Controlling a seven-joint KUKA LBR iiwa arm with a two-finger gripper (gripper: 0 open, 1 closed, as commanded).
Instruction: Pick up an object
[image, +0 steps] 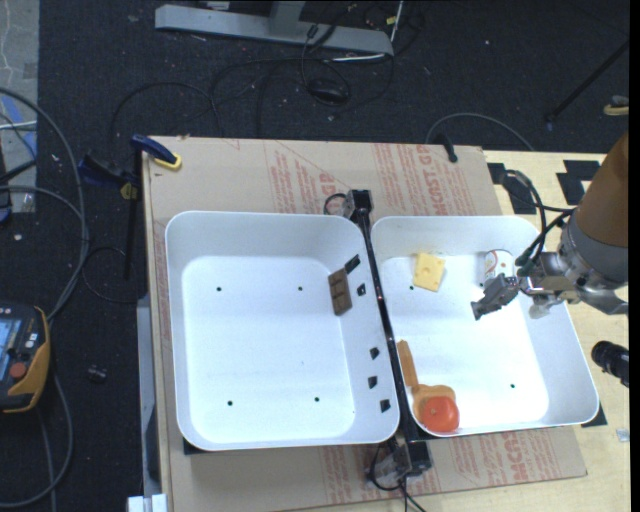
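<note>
At the far left, around nine o'clock, we see an orange and black handheld unit (22, 357) lying on the dark floor, and toward eleven o'clock a blue and yellow clamp (155, 151) grips the corner of the cardboard-covered bench (300, 165). The left bin (200, 300) takes up the middle left; a small brown block (340, 292) rests against its right wall, roughly at three o'clock within that bin. Just past the divider, the right bin (560, 395) holds three things: a yellow wedge (429, 271) at about eleven o'clock in the bin, a tan handle (407, 362) along the left wall, and at seven o'clock, in the near corner, a red round piece (438, 411) sitting at the end of that handle. At three o'clock in the view the arm (605, 230) reaches in, and the gripper (494, 294) hangs over the upper middle of the right bin, right of the yellow wedge and apart from it. We cannot tell how its jaws stand, and we see nothing between them.
</note>
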